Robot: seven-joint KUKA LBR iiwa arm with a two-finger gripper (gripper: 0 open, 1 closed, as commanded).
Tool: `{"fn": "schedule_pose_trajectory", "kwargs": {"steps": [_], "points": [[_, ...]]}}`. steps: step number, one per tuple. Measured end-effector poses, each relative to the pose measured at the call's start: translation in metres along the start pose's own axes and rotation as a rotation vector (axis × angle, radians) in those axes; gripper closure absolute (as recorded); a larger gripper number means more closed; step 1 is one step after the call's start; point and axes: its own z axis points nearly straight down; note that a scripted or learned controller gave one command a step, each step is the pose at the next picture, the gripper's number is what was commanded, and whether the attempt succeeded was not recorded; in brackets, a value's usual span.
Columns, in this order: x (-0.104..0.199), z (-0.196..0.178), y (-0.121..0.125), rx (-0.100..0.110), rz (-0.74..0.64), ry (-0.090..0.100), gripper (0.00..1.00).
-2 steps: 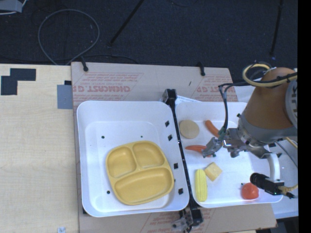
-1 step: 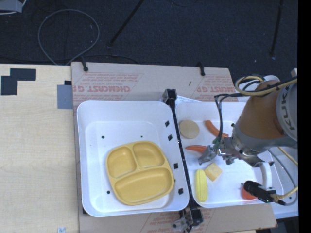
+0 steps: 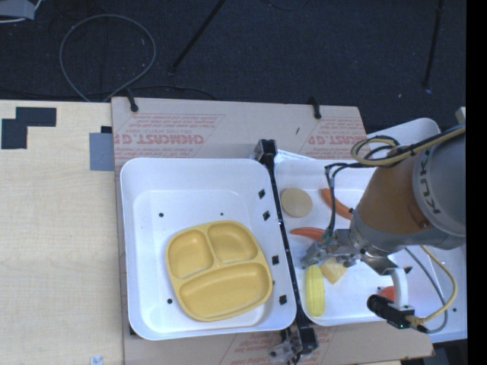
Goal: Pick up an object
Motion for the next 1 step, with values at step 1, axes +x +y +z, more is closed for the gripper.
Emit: {"fn": "schedule_pose_trajectory", "kwargs": {"steps": [1], "points": [[-0.0016,-0.0143,0.0017,-0.005,0.006,0.0,1.0]]}}
